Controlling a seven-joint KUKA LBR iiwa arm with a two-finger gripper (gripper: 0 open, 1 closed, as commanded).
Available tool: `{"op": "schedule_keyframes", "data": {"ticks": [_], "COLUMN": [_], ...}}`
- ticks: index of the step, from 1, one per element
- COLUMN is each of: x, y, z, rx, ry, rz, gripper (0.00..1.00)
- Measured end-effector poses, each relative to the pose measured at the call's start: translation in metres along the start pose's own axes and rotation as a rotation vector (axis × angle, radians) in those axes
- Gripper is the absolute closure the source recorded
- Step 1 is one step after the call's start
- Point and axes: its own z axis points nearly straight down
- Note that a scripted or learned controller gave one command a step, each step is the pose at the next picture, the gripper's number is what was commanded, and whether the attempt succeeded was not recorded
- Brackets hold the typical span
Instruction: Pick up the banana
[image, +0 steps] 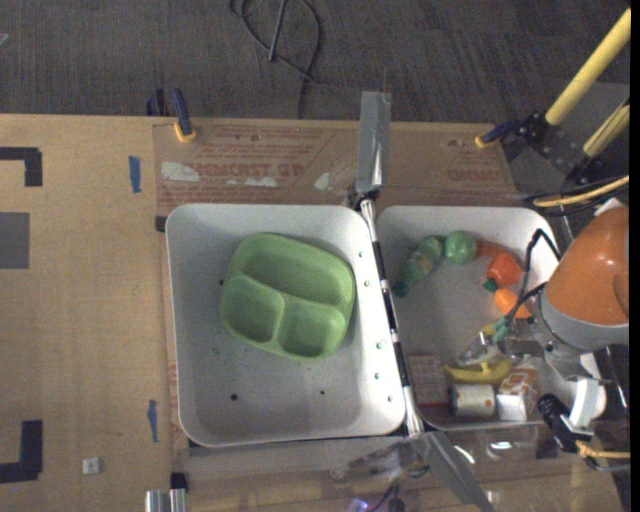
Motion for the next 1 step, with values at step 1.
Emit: {"op": "schedule_keyframes", "data": {"ticks": [1], "x": [0.0000], "y": [0.0000], "z": [0.0000], "rx": [0.000], "ry": [0.000], "rz": [0.000], "gripper": [0.00]}}
